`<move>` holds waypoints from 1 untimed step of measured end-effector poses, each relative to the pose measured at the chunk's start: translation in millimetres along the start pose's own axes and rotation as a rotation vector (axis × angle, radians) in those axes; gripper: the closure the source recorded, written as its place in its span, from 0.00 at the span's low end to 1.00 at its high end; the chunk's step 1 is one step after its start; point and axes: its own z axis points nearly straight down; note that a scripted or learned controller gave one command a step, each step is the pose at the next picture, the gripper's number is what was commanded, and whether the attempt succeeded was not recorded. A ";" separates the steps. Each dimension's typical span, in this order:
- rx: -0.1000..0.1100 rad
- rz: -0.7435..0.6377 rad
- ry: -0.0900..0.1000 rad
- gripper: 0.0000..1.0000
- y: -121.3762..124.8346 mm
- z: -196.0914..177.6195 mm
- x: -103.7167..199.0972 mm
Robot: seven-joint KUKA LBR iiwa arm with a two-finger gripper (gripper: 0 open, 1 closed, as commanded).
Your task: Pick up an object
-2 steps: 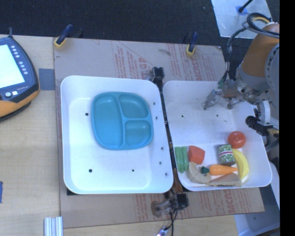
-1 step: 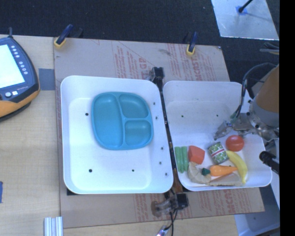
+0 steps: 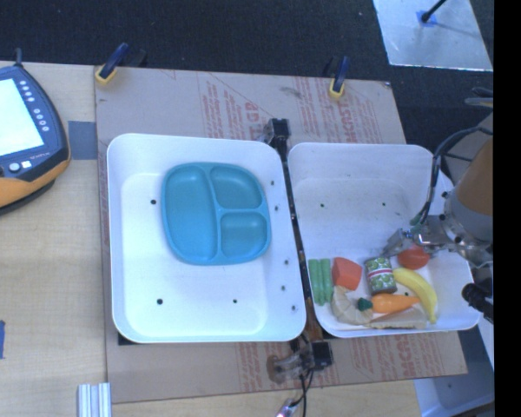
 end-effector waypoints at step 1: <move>0.001 -0.002 -0.001 1.00 0.0 -10.3 -1.3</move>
